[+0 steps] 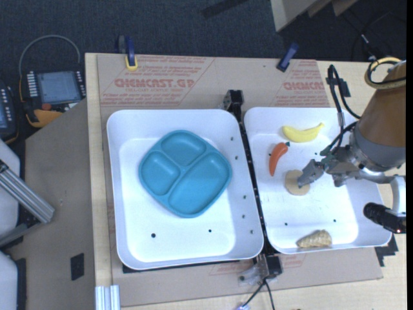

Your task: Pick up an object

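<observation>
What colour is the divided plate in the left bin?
Blue, a light teal shade; the plate shows clearly in the camera view.

This looks like a robot lab, not a home. A big robot arm (pixel 381 124) with an orange band reaches over a wooden bench (pixel 97 173). Two white bins (pixel 119 192) sit side by side, held by black clips (pixel 233 99). Blue clamps (pixel 129 50) grip the bench edge. A control box with a screen (pixel 55 86) and a looped cable lies on the dark carpet (pixel 161 11). Metal bars (pixel 22 192) stand nearby.
</observation>
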Available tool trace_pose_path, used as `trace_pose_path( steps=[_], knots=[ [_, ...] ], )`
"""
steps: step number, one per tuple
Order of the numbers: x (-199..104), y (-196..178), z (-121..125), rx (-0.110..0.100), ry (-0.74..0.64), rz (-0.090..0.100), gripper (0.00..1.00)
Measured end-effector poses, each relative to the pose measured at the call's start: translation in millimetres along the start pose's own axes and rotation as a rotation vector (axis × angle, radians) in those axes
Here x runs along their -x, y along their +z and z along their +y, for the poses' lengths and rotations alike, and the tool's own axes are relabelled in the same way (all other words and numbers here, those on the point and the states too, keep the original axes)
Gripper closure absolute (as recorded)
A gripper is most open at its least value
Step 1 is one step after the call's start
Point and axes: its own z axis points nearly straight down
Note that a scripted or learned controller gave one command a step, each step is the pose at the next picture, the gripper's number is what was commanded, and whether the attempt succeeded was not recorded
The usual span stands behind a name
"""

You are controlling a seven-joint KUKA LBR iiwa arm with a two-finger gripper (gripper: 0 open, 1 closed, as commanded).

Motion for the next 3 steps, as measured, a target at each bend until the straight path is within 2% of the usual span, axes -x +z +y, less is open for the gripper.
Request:
trace_pose_path(
  steps=[1, 3],
  knots=[
    [0, -7, 3, 0.015, -0.004, -0.002, 0.00],
    [3, 100, 13, 0.010, -0.003, 0.000, 0.00]
  ],
)
